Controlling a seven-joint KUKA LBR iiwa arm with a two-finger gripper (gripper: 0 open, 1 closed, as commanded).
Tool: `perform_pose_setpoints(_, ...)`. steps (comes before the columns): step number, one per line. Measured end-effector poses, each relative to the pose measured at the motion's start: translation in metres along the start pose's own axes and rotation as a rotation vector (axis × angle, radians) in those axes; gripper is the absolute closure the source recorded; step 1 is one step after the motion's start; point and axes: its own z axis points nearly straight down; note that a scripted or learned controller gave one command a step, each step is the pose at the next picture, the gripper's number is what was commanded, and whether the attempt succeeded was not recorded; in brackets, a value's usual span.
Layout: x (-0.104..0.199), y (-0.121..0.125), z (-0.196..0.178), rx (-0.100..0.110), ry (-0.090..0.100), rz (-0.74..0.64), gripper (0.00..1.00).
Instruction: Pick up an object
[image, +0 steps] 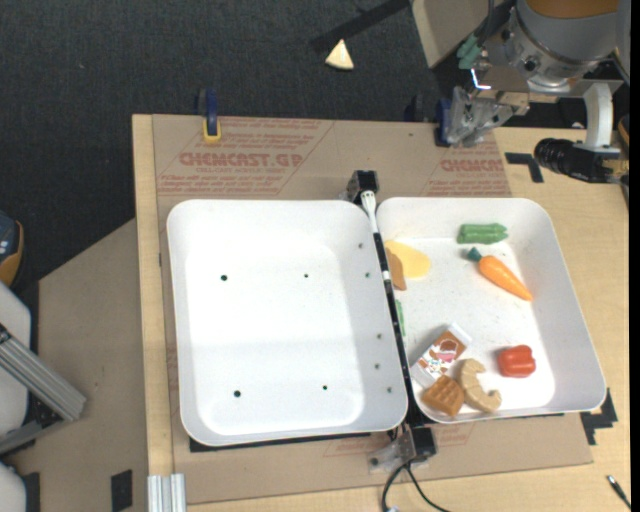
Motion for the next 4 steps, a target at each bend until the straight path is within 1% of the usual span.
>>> perform_pose_setpoints(1, 0.118, 0.019, -0.027, 0.008, 0.003, -0.001, 1.00)
perform_pose_setpoints(2, 0.208, 0.009, -0.113, 0.005, 0.005, 0.000, 1.00)
perform_pose_setpoints(3, 0.249, -0.063, -0.056, 0.026, -0.002, 0.004, 1.00)
perform_pose_setpoints(4, 0.246, -0.104, -0.069, 0.020, -0.001, 0.009, 1.00)
